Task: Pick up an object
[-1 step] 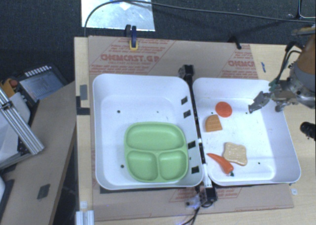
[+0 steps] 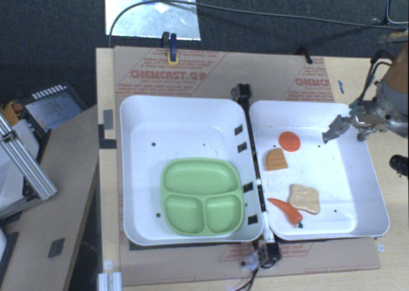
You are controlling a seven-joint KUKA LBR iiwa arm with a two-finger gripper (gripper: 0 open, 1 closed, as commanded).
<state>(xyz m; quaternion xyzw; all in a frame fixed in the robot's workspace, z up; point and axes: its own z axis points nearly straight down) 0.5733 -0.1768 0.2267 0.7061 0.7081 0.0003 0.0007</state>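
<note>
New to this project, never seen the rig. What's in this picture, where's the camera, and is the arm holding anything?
One fixed camera looks down at a slant on a bench with two shallow white bins side by side. The grey robot arm reaches in from the right; its gripper hangs over the right bin, and nothing shows between its fingers. The left bin holds a green divided plate. The right bin holds four small toy-food pieces: an orange-red disc, an orange wedge, a toast slice and a red chili pepper. Its job is to pick up one object; none is lifted yet.
</note>
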